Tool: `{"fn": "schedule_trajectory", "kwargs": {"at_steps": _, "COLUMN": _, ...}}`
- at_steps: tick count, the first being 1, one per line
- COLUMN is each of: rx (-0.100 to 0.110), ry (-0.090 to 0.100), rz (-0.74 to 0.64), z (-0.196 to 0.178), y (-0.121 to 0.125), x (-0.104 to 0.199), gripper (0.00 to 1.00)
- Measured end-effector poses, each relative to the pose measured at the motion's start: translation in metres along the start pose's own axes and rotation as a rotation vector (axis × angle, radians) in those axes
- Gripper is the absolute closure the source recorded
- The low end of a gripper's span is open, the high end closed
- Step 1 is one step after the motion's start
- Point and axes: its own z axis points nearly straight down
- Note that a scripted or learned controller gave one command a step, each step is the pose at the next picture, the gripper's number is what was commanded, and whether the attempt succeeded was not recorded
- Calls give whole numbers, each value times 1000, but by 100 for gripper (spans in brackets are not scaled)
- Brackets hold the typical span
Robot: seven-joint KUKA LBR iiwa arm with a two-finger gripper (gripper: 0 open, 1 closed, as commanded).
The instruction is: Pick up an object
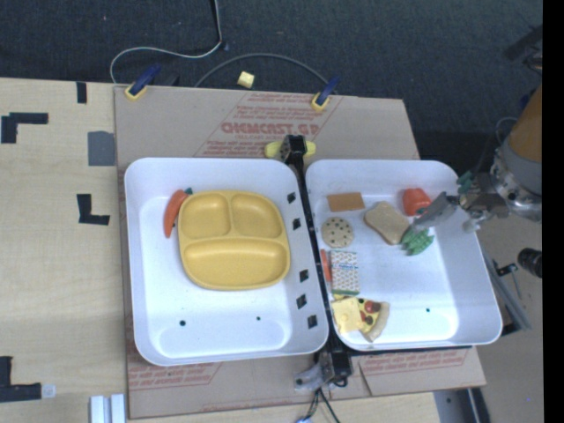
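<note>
A: Where is the gripper sitting?

B: It is hovering over the right bin, its fingers closing on the green broccoli piece, which is lying just beside the bread slice.

Two white bins, left and right, sit side by side on a brown printed cardboard sheet laid over a pale wooden bench. Blue and yellow clamps grip the sheet's far edge at its left corner and further right, with a small yellow block between them. A thin cable runs over the dark floor beyond. Black tape marks and a grey patch dot the bench's left part.
</note>
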Motion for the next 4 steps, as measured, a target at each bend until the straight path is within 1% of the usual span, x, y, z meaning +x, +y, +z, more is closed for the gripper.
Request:
{"fn": "schedule_trajectory", "kwargs": {"at_steps": 1, "rx": -6, "ry": -4, "rz": 2, "z": 169, "y": 33, "x": -37, "gripper": 0}}
{"fn": "schedule_trajectory", "kwargs": {"at_steps": 2, "rx": -5, "ry": -3, "rz": -3, "z": 160, "y": 72, "x": -12, "gripper": 0}}
{"fn": "schedule_trajectory", "kwargs": {"at_steps": 3, "rx": -5, "ry": -2, "rz": -2, "z": 150, "y": 71, "x": -12, "gripper": 100}}
{"fn": "schedule_trajectory", "kwargs": {"at_steps": 4, "rx": -5, "ry": -1, "rz": 3, "z": 160, "y": -10, "x": 8, "gripper": 100}}
